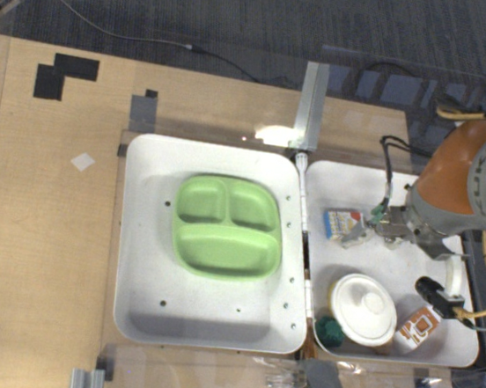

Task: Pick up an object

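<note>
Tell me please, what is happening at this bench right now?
A grey robot arm reaches into the right bin, its gripper low beside a small blue and white packet. A white lidded bowl sits nearer the front. A green divided plate lies in the left bin.
</note>
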Robot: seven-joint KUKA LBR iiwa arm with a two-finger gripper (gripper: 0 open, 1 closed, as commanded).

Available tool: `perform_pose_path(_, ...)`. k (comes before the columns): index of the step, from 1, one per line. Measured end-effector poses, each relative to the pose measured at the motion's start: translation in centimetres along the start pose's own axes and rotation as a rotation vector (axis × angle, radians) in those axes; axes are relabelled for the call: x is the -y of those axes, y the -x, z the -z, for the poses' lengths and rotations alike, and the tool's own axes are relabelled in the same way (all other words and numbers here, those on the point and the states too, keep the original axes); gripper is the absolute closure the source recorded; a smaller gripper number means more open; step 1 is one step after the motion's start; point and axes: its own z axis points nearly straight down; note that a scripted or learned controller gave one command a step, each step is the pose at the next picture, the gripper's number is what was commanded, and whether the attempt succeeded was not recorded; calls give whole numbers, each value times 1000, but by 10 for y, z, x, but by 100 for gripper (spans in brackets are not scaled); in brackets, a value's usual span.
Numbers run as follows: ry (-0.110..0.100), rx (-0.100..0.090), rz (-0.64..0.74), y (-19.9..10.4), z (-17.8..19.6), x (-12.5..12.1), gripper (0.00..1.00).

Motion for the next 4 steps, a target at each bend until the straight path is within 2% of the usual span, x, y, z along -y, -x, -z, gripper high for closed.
perform_pose_path(1, -2, -3, 198, -24, -1, -48, 0)
perform_pose_path(2, -7, -4, 205, 26, 5, -34, 0)
perform_pose_path(3, -1, -2, 310, -26, -1, -33, 0)
perform_pose_path(4, -9, -5, 186, -38, 8, -30, 0)
